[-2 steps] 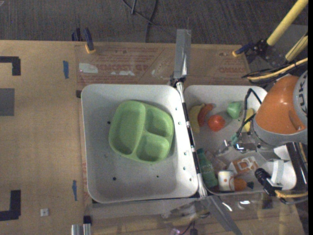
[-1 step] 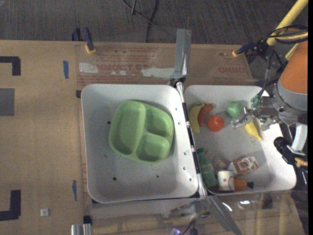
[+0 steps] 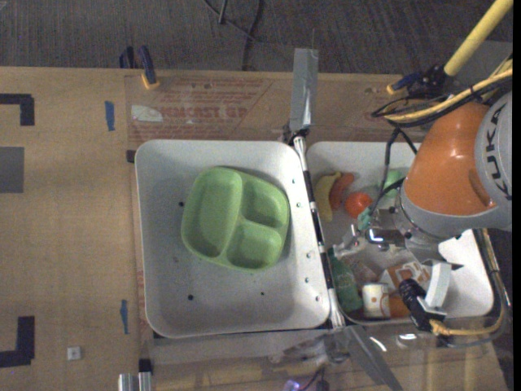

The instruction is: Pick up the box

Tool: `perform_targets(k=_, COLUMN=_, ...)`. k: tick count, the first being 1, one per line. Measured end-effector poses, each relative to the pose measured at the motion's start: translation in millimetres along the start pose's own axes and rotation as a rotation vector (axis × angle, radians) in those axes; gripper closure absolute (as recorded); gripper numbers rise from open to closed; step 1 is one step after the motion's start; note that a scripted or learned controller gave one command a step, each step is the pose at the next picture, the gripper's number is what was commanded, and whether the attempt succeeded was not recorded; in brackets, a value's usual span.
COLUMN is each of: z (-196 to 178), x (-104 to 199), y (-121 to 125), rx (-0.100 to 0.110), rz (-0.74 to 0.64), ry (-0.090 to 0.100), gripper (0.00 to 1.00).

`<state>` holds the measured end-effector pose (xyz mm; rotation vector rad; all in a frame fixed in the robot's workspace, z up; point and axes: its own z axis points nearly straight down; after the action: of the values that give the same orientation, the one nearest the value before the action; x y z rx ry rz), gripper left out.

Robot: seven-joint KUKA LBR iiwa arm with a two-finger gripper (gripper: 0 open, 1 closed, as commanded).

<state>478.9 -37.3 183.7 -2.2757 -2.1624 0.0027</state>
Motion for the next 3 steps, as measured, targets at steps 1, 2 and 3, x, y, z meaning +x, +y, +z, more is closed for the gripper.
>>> perform_targets(k=1, z=83.0, x=-51.4, y=8.3, rx=-0.022, rz=-0.009, ry=-0.005, gripper=0.00)
perform_targets(k=2, z=13.0, x=-119.2, y=9.5, rx=-0.004, rz=-0.067, ry=-0.002, gripper=0.00)
perform_targets(k=3, z=92.5, x=-78.4, y=14.5, rx=-0.018, rz=-0.135, ry=-0.005, gripper=0.00)
